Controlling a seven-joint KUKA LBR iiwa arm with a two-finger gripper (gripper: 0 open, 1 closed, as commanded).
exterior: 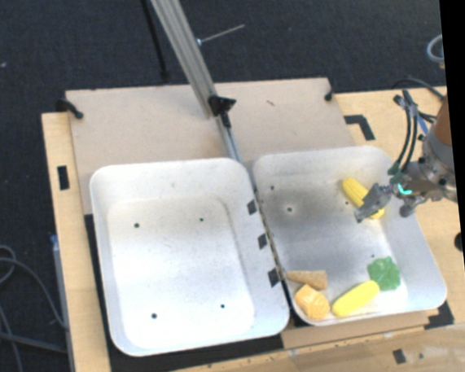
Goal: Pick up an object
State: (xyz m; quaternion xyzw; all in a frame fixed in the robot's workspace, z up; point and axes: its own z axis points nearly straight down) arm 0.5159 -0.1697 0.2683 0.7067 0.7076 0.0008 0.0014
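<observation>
Over the right bin (398, 206), at its right wall, my jaws (389, 197) hang low beside the small yellow piece (354, 191) that lies near the bin's upper right. One dark finger (372, 203) reaches left and sits just against that piece's lower end; I see nothing between my fingers, so I record no hold. The second finger is too blurred to place, so I cannot tell whether the jaws stand apart or together.

Contents of right bin, noted by place: small yellow piece near the upper right, beside my finger; green lump (383, 273) near the lower right wall; long yellow piece (355, 298) lying flat along the bottom edge, just left of the green lump; orange-yellow chunk (311, 300) at the lower left corner; tan wedge (307, 278) just above it, against the divider side. These four have collected along the lower rim, probably because the floor slopes up into the walls there and loose things settle at the edge.

Left bin (181, 251): white floor, a few dark specks.

Judgement: the small yellow piece is the nearest candidate and stands apart from the others, so a grasp there should not disturb neighbours. Risk: my finger meets its end rather than straddling it, and it may be pushed aside instead of caught.

Both bins sit side by side on the tabletop (290, 102).
</observation>
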